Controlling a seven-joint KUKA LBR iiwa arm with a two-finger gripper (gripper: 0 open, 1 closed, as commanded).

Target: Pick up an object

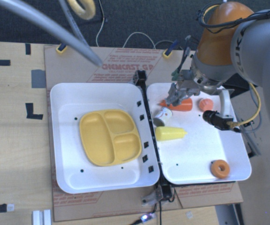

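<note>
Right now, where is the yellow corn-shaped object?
In the camera view, the yellow corn-shaped object lies in the right bin, near its left wall, just below the orange carrot and the gripper.

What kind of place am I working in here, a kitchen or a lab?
Probably a robotics lab test bench: two shallow white plastic bins sit on cardboard, holding toy-like items such as a yellow compartment tray and a small orange ring doughnut.

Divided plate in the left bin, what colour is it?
Yellow divided plate, clearest in the camera view.
</note>
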